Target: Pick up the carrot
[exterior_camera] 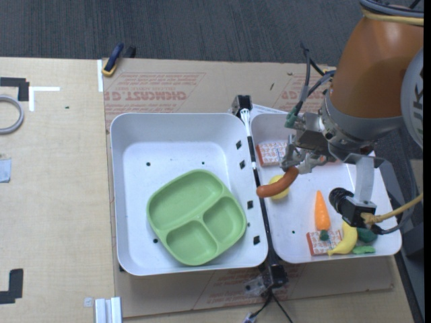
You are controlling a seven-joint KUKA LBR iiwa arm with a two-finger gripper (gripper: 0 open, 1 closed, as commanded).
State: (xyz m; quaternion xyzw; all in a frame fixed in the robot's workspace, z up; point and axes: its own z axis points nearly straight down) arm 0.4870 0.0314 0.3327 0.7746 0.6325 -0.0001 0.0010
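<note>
L bin (135, 180) w/ green tray (195, 217); R bin (296, 244) w/ carrot (322, 210); end effector (296, 159) state unclear.

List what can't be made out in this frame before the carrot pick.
- Gripper: the arm's wrist covers most of it; whether the sausage is between its fingers or just under them can't be told.
- Right bin: its far right part sits under the arm.
- Carton: partly behind the gripper, print too small to read.
- Carrot: in plain sight, but its green end merges with the box and banana.
</note>
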